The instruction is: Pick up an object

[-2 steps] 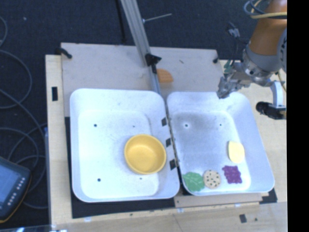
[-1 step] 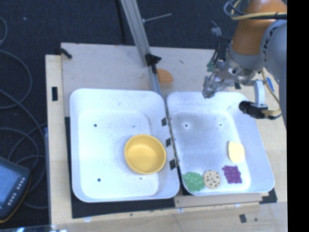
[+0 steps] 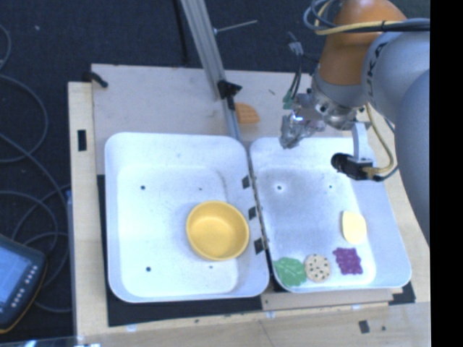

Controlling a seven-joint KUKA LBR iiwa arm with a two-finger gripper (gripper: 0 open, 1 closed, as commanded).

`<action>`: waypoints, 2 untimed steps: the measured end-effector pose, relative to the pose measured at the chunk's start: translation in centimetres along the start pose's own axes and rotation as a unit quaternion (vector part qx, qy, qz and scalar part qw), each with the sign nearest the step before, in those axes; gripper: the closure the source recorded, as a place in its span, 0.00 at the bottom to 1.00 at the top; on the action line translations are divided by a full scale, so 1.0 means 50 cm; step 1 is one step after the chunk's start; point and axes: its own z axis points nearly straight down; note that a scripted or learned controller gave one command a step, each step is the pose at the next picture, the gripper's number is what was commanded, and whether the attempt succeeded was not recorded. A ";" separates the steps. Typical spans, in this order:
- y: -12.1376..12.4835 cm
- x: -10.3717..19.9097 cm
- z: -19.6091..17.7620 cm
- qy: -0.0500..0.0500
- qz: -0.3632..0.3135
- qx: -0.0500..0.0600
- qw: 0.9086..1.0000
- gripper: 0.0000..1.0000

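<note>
My gripper (image 3: pixel 291 137) hangs over the far left corner of the right bin (image 3: pixel 304 194), well away from the objects, and I see nothing between its fingers. Along the right bin's near edge lie a green piece (image 3: pixel 290 270), a round cookie (image 3: pixel 317 267) and a purple piece (image 3: pixel 348 260). A pale yellow oval piece (image 3: pixel 354 227) lies a little farther back on the right. A yellow bowl (image 3: pixel 216 230) sits in the left bin (image 3: pixel 145 194), near its right side.
A slanted metal rail (image 3: pixel 206 45) rises behind the bins, ending at a black clamp near the divide. A small orange object (image 3: pixel 247 114) lies on the bench behind the bins. A black cable fitting (image 3: pixel 352 165) hangs from the arm over the right bin.
</note>
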 end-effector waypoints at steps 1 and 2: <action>-0.007 0.095 0.009 0.000 0.000 0.000 1.000 1.00; -0.011 0.195 -0.022 0.001 -0.001 -0.002 1.000 1.00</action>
